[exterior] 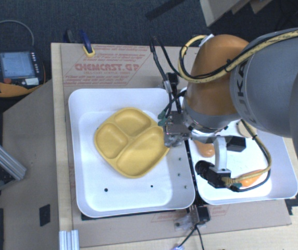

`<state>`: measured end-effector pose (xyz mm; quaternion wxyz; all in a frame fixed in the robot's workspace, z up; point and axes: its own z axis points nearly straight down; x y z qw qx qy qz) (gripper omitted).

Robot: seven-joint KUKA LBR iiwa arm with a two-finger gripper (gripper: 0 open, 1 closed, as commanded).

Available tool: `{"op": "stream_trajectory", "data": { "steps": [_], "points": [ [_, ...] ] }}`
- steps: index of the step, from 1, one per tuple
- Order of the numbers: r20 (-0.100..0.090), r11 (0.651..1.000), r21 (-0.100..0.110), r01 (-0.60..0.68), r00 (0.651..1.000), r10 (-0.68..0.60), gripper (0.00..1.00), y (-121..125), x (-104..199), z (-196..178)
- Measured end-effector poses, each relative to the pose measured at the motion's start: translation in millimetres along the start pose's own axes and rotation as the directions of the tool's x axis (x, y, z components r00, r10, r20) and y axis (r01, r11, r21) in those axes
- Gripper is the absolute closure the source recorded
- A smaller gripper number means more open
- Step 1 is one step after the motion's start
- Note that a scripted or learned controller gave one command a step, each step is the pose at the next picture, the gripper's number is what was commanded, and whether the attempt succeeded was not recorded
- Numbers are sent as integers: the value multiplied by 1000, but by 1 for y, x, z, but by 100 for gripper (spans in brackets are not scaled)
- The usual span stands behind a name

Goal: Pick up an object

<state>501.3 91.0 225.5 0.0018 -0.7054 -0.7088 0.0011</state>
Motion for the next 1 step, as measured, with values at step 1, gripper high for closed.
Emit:
{"op": "stream_trajectory", "data": {
  "steps": [1],
  "points": [
    [0,1000,-1,-4,1000,4,0,0,-2,-1]
  ]
}}
